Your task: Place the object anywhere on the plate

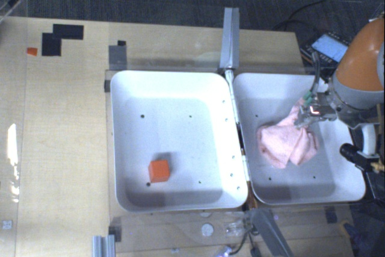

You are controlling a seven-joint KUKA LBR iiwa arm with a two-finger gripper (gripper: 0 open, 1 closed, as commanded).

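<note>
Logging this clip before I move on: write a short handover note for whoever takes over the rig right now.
Gripper: over the right bin, at the upper edge of the pink cloth; the view does not settle whether it has a hold.
Pink cloth: crumpled in the right bin, its top corner drawn up toward the gripper.
Orange block: lying in the left bin, untouched.
Done: nothing placed yet.
Left: I can make out no plate, so find the target, then place the object.

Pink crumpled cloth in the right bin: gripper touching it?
Touching. The camera view shows the gripper pressed against the upper right corner of the pink crumpled cloth, which is bunched up toward it, with no gap between them.
</note>
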